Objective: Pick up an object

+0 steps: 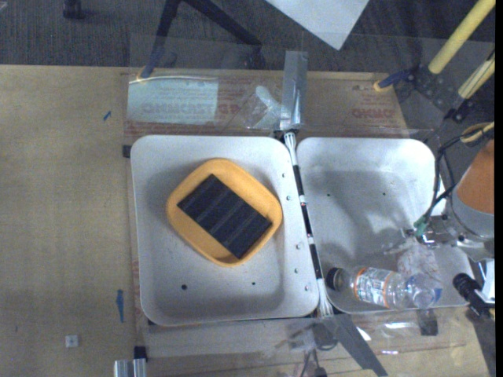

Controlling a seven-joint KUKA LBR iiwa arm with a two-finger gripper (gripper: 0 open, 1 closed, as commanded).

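A clear plastic bottle [383, 286] with a black cap lies on its side along the front wall of the right bin [354, 179], its cap pointing left. A yellow-orange rounded block with a black ribbed panel [224, 210] sits in the middle of the left bin [157, 281]. My gripper [414, 248] hangs at the right side of the right bin, just above the bottle's right end. The grey arm with its orange band [478, 181] reaches in from the right edge. The bottle lies on the bin floor.
A central ridge [302, 210] divides the two bins. Cables and a black fitting [471, 289] hang beside the wrist at the right bin's rim. Behind the bins lie a taped cardboard strip [173, 100] and crumpled plastic wrap [263, 104].
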